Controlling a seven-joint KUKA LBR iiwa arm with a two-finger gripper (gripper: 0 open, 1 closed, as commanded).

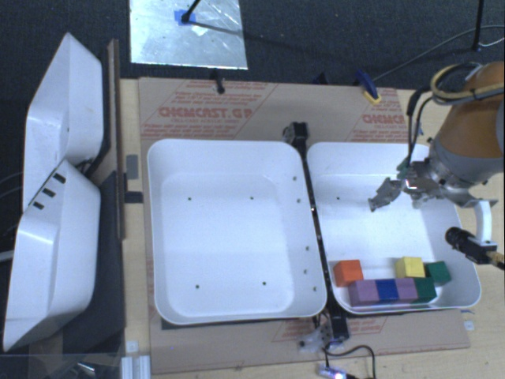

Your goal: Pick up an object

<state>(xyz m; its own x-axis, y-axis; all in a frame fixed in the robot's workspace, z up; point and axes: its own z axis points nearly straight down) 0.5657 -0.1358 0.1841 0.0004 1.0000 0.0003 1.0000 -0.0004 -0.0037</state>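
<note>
Along the near wall of the right bin [473, 290], coloured blocks huddle: orange block [348, 272], yellow block [409, 267], green block [438, 272], purple block [364, 291] and blue block [387, 290] (touching). My gripper [382, 197] hovers farther back over bare white floor, fingers slightly parted, holding nothing. Left bin [158, 212] sits alongside.

Blocks [392, 281] in right bin's [347, 181] near corner, pincer [382, 198] above its middle.
</note>
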